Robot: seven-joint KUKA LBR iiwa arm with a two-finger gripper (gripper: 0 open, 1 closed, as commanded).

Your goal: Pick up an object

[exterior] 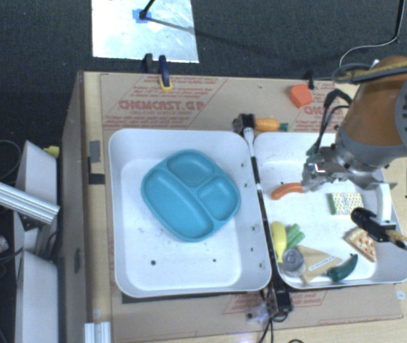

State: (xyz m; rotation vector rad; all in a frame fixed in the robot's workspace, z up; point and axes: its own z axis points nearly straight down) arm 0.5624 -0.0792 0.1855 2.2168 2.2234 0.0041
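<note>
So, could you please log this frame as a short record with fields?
left bin: holds a blue divided plate
right bin: orange carrot-like toy, green patterned card, yellow and green toys, waffle-like piece, dark green piece
gripper: over the right bin, just above the orange toy's right end
grasp: cannot tell
outside bins: orange block on the bench behind

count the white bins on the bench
2: the left bin holds a blue plate; the right bin holds small toys, with the arm over it. They sit side by side.
</note>
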